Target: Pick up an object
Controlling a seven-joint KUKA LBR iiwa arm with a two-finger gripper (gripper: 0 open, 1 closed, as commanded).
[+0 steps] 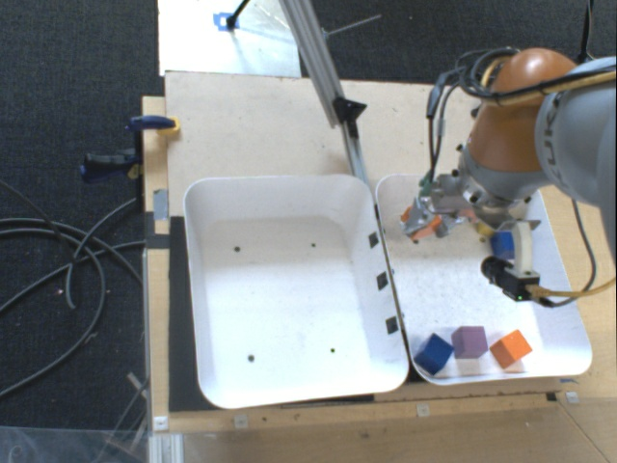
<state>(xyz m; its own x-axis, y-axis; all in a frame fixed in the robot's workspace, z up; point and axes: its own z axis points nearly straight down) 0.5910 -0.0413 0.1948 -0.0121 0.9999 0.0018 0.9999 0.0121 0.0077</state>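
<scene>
You have the bench [251, 128] carrying two white bins: the left bin [207, 201] lies well off to one side of the end effector, and the right bin [569, 355] sits directly beneath it. The arm [569, 133] reaches in over the right bin, and the end effector [431, 218] hangs over that bin's far end, close to the wall the bins share. Judging by this, you are at the approach step, with no grasp made: the three cubes lie well apart from the end effector, at the bin's near end. The purple cube [469, 340] is in the middle, with the blue cube [435, 352] just beside it on the side toward the left bin and the orange cube [510, 348] on the other. The next move calls for travel toward that near end, then a descent centred over one cube. From this angle you cannot tell how far open the end effector is; nothing is seen in its grip.
</scene>
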